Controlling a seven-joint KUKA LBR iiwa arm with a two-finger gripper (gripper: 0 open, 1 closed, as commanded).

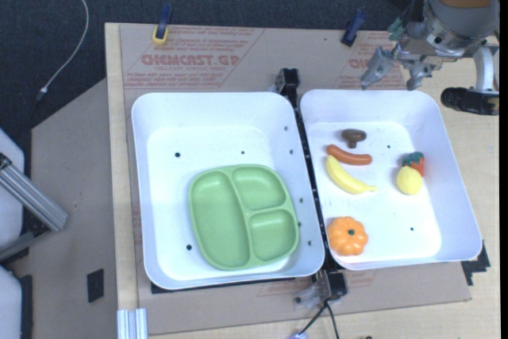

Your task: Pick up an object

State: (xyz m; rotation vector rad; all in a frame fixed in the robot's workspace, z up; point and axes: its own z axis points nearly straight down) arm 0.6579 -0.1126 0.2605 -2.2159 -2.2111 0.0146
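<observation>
The right bin (444, 139) holds several toy foods: a brown mushroom (353, 136), a red sausage (349, 157), a yellow banana (346, 177), an orange pumpkin (347, 236) near the front wall, and a yellow lemon (409, 181) touching a small red and green fruit (415, 162). My gripper (395, 71) hangs above the bin's far edge, at the upper right, with its two grey fingers spread apart and nothing between them. It stands well clear of all the toys.
The left bin (159, 139) holds a green divided plate (242, 215). Clamps sit on the bench's far edge at left (162, 26) and centre (352, 28). A black latch (287, 80) joins the bins at the back.
</observation>
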